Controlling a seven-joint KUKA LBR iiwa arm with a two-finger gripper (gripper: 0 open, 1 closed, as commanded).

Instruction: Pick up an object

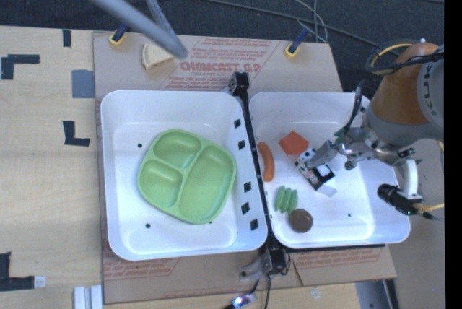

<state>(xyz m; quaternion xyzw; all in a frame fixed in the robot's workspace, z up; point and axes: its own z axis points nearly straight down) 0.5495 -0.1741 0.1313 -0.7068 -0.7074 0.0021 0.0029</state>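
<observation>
So your gripper [315, 172] (can't tell its grip state) has the orange block [292, 143] right at 11 o'clock.

Seen from above: two shallow white bins side by side on a tabletop [43, 156]. Left bin [119, 228] holding a green divided plate [188, 175]. Right bin [361, 224] holding an orange sausage [267, 161], red block [293, 143], green ridged piece [286, 198] and brown ball [300, 220]. Grey arm's hand [315, 169] low beside the red block.
</observation>
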